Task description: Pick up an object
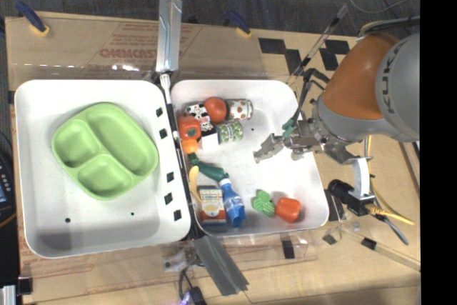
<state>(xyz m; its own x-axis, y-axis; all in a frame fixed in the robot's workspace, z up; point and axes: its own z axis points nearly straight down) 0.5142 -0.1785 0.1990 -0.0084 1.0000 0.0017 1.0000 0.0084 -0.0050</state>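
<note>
Overhead, two bins, arm over the right one.
Green tray (106,150) in left bin (36,225); toys crowd right bin's (278,93) left and bottom. Gripper (265,151) over bare floor, fingers slightly apart, holding nothing. Arm (371,89) enters from right, orange band up.

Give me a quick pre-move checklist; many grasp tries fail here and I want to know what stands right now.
1. Gripper is over the right bin: ok.
2. Gripper holds an object: not ok, nothing seen between its fingers.
3. Bare floor under the gripper, no toy directly below: ok.
4. Nearest targets, green can and red-white can, lie apart from the gripper: ok.
5. Green plate sits alone in the left bin: ok.
6. Finger opening: cannot tell.
</note>
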